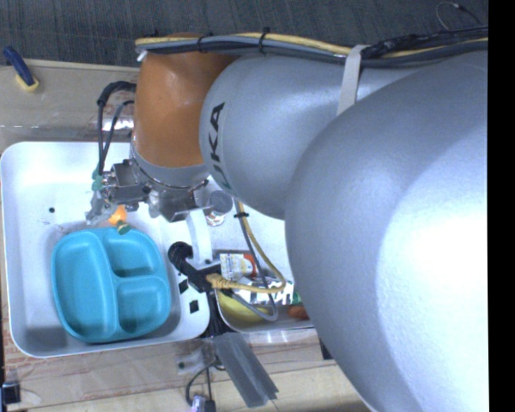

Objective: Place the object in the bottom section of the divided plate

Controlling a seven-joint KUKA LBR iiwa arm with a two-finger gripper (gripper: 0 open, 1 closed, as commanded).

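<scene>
A blue divided plate (112,283) lies in the left white bin (26,187), with one long section on its left and two smaller sections on its right. My gripper (112,206) hangs just above the plate's top edge, under the orange band of the arm (167,110). A small orange object (118,219) shows at the gripper's tip, next to a bit of green, right at the plate's upper rim. Whether the object sits between the fingers cannot be made out.
The grey arm (369,187) covers most of the right bin. A yellow item (240,303) and a small packet (236,266) lie in the right bin below the arm. A blue-and-yellow clamp (19,67) sits at the bench's top left corner.
</scene>
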